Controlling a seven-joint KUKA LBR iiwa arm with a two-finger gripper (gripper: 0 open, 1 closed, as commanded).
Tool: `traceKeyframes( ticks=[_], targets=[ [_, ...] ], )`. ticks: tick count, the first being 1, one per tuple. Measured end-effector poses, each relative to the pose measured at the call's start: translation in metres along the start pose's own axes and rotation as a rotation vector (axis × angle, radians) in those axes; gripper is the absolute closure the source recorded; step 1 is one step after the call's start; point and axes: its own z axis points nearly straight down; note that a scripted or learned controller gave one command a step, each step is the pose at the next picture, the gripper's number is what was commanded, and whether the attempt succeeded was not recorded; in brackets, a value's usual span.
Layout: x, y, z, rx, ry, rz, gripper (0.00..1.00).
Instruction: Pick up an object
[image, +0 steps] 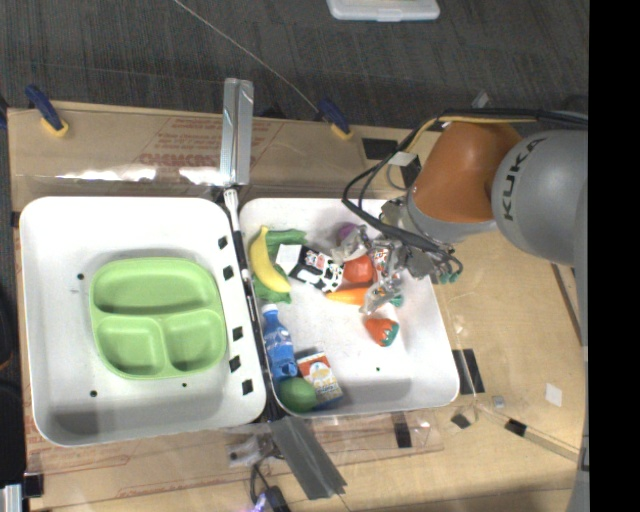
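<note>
Fingers of my gripper (385, 283) point down into the right bin (432, 362), but from above I cannot tell how wide they stand or whether anything sits between them. My wrist hangs over the far right part of that bin, with the orange band (455, 178) above it and dark cables looping round its left side.

Just beside my tip, on its left, lies an orange-red toy (358, 271), and an orange carrot (347, 296) rests on the near side of that toy. A small red fruit (381, 331) lies on the bin floor, near me and a little nearer the front. Left of the carrot sits a black-and-white patterned piece (318, 271). A yellow banana (267, 262) curves along the left wall, with a green item (291, 239) touching its far end. A purple piece (348, 236) lies by the far wall.

Along the near left side are a blue bottle (277, 345), a small carton (322, 376) and a round green fruit (296, 394), close together.

In the left bin (40, 300) lies a green divided tray (158, 318).
</note>
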Motion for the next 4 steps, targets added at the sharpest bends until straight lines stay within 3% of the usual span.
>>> traceKeyframes(
  ticks=[1, 2, 3, 4],
  targets=[
    [0.025, 0.006, -0.003, 0.014, -0.015, -0.085, 0.00],
    [0.049, 0.021, -0.004, 0.019, -0.012, -0.205, 0.00],
    [0.032, 0.013, 0.000, 0.005, 0.005, -0.203, 0.00],
    [0.043, 0.023, -0.002, 0.017, -0.009, -0.181, 0.00]
  ],
)
